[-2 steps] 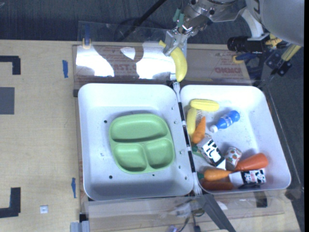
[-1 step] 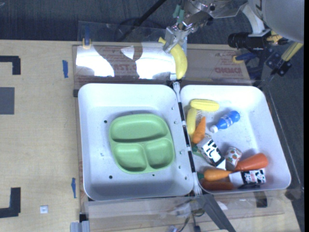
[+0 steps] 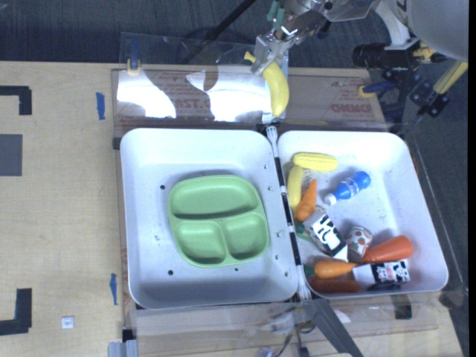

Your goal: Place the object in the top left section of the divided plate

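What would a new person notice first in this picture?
Probably the yellow banana, held up by the pincer above the far edge of the bins. Next, the green divided plate alone in the left bin, and the pile of toy food and small bottles in the right bin.

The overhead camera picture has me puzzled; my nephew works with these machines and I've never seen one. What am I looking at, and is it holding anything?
One camera looks down at a slant on a bench with two shallow white bins. The grey machine at the top right is a robot arm; its gripper ends in two fingers that pinch things. It holds a toy banana between them, above the back edge of the bins. The left bin contains a green divided plate with three sections, where the banana should go. The right bin holds more toys: another banana, carrots, a small blue bottle and a few little cartons.
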You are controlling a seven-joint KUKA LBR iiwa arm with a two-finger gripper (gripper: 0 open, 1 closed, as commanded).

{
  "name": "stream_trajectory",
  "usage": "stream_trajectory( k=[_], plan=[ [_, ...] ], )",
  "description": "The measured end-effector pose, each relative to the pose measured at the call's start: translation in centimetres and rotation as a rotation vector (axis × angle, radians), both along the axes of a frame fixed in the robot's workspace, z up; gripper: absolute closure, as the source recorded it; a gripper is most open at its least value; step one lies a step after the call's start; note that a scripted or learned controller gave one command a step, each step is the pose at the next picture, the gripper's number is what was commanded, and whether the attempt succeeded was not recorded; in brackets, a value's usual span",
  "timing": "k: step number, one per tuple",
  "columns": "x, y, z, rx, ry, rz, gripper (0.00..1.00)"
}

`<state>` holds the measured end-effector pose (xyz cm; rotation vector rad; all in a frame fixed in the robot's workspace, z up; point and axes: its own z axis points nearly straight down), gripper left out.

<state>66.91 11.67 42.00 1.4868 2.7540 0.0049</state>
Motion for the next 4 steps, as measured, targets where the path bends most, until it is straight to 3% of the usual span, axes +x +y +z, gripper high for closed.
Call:
stream_trajectory(
  k=[4],
  plan=[
    [0.4, 0.9, 4.2, -0.005, -0.021, 0.017, 1.00]
  ],
)
